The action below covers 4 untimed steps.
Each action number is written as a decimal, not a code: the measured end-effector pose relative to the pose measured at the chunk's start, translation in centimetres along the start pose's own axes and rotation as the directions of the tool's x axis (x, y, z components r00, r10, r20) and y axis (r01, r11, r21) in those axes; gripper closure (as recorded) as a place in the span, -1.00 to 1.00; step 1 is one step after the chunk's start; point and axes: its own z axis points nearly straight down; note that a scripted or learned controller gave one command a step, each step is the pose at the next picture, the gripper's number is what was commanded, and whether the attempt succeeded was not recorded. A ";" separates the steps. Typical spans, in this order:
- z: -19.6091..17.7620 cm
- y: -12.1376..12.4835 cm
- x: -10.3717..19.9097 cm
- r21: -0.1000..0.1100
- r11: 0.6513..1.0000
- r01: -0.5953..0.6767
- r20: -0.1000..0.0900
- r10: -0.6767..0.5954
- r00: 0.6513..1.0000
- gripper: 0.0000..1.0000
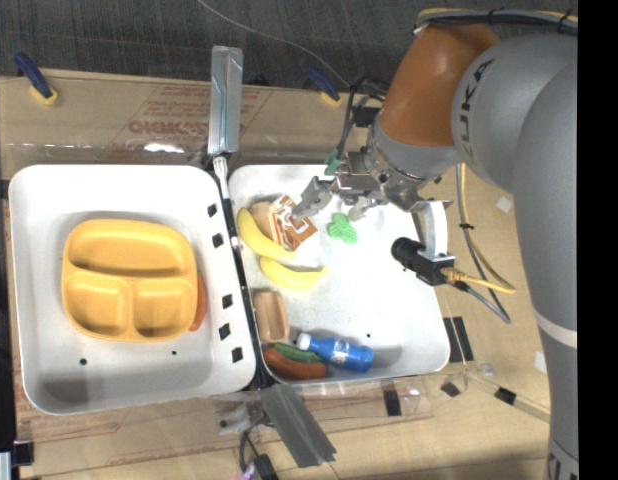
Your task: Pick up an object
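The pincer [334,200] hangs over the upper part of the right-hand shallow white bin [409,313], between a small orange-and-white printed packet [292,223] and a small green plastic toy piece [341,230]. How far apart its fingers stand I cannot tell, and I see nothing clearly held between them. The likeliest target lies just below: the packet rests against the curved yellow banana [274,258], touching it, so a closing grip may catch both or nudge the packet aside and close on nothing. The green piece is small and low, easy to miss. Along the bin's lower edge a blue plastic bottle with a white cap [339,351] lies beside a brown and red sausage-like toy [294,363], well apart from the pincer. The left bin [29,268] holds a yellow divided tray [129,278].
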 end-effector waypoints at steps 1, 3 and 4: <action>4.9 -0.9 3.5 0.002 1.000 0.005 0.001 -0.005 1.000 -1.00; 13.2 3.7 -2.0 -0.026 0.998 -0.052 0.006 0.052 0.999 -1.00; 14.5 6.9 -4.0 0.007 0.934 -0.358 -0.001 0.358 0.934 -1.00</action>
